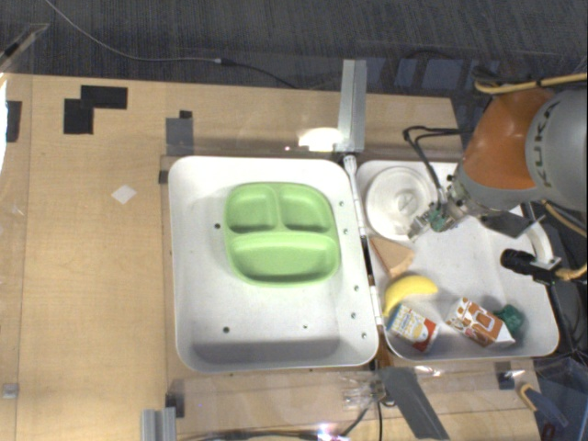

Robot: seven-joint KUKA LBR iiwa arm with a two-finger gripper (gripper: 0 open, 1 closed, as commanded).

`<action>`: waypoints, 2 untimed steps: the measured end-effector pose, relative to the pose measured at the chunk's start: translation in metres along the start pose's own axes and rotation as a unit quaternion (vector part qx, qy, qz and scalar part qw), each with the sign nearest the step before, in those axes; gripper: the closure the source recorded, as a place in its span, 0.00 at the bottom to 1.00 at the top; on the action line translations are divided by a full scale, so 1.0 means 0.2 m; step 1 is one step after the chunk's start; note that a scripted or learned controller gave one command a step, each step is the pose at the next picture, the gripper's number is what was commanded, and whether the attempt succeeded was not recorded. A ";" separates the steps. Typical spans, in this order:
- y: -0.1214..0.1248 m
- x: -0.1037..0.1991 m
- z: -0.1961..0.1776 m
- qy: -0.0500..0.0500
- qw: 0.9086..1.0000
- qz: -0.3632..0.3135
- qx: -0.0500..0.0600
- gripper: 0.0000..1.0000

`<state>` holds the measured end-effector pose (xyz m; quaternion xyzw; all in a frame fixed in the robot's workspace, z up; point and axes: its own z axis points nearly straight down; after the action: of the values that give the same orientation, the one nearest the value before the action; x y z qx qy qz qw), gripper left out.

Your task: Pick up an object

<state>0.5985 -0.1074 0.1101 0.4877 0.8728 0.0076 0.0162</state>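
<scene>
Pincer (432, 219) at the white bowl's (395, 200) rim, too small and blurry to tell its state.
Round glossy bowl; banana (411, 289) partly hidden behind a carton (412, 327).

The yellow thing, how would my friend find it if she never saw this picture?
Look in the right white bin, the one the robot arm reaches into. Near its front left corner lies the yellow banana-shaped thing, just above a small carton. It is the only plain yellow, curved item; the neighbours are printed boxes and a white bowl.
</scene>
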 end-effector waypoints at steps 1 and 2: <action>0.00 0.00 0.00 0.000 1.000 0.000 0.000 0.00; 0.00 0.08 0.11 0.006 1.000 -0.001 0.010 0.00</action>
<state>0.5908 -0.0947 0.0885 0.4873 0.8732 0.0020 0.0057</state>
